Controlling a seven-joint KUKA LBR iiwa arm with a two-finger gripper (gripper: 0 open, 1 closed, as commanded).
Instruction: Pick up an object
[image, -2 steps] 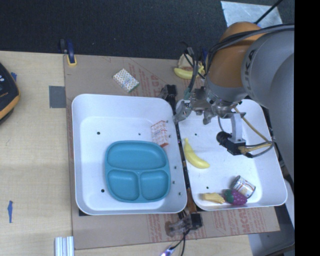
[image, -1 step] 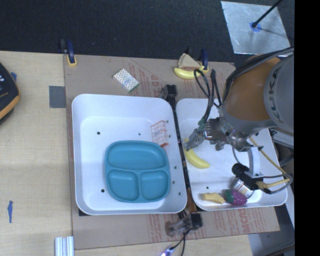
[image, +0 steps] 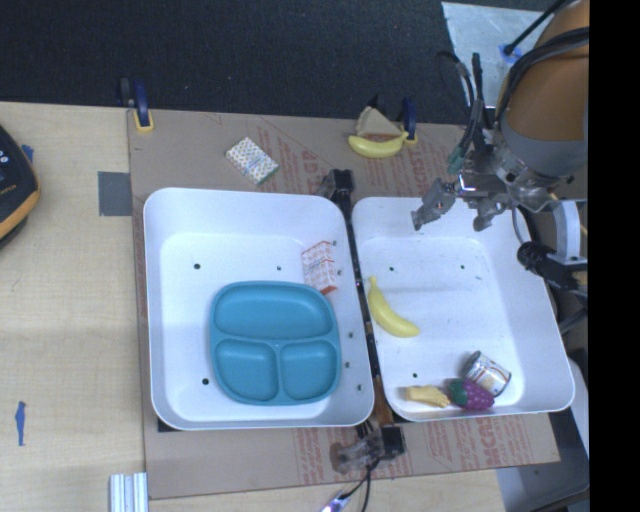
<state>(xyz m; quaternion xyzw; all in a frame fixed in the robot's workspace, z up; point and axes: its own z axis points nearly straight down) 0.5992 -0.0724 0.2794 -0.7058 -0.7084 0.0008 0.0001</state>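
Observation:
My gripper (image: 456, 213) hangs above the far edge of the right bin (image: 520, 310), its two fingers spread apart with nothing between them. A yellow banana (image: 389, 314) lies near that bin's left wall, well below and left of the gripper. In the bin's near corner sit a small silver can (image: 487, 374), a purple toy (image: 474, 395) and a pale yellow piece (image: 428, 397).
The left bin (image: 170, 300) holds a blue divided plate (image: 275, 341) and a small red-and-white carton (image: 320, 266). Outside the bins, on the bench beyond them, lie another banana (image: 376, 145) and a patterned packet (image: 251, 159). Black clamps (image: 340, 184) sit between the bins.

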